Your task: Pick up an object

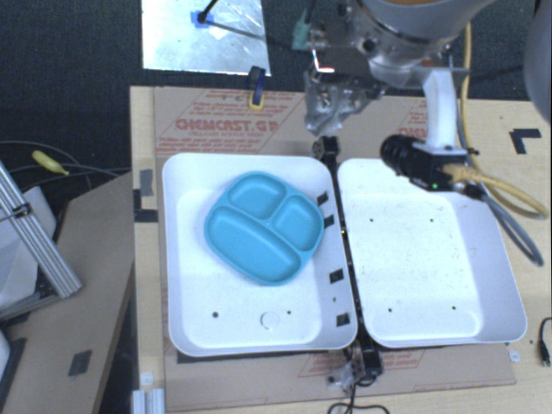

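A blue divided plate (266, 226) with three compartments lies in the left white bin (250, 326), toward its upper middle. My gripper (326, 121) hangs above the back edge of the bench, over the seam between the two bins. It stands behind and to the right of the plate, well apart from it. Nothing shows between its fingers.
The right white bin (431, 317) sits beside the left one. A black camera unit (414, 164) with yellow cables overhangs the right bin's back edge. A cardboard sheet (216, 119) lies under both bins. Aluminium rails (34, 240) stand at the far left.
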Available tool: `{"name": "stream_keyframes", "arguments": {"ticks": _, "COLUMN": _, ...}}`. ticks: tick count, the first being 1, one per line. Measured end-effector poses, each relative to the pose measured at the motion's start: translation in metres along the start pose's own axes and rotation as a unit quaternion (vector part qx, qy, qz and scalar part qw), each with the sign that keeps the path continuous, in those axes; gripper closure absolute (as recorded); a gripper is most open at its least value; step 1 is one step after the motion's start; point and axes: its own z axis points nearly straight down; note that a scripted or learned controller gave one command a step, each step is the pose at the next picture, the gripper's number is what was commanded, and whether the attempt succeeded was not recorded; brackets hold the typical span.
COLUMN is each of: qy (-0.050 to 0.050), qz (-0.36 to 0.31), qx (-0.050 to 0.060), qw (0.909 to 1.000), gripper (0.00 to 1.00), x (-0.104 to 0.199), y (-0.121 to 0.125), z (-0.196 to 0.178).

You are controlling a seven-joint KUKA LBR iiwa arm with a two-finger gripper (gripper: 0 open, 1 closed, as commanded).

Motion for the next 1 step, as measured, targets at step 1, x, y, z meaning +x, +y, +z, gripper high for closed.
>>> {"name": "stream_keyframes", "arguments": {"ticks": 1, "qy": -0.002, "qz": 0.007, "qx": -0.002, "qw": 1.0000, "gripper": 1.00, "x": -0.0274, "y": 0.0566, "z": 0.0007}}
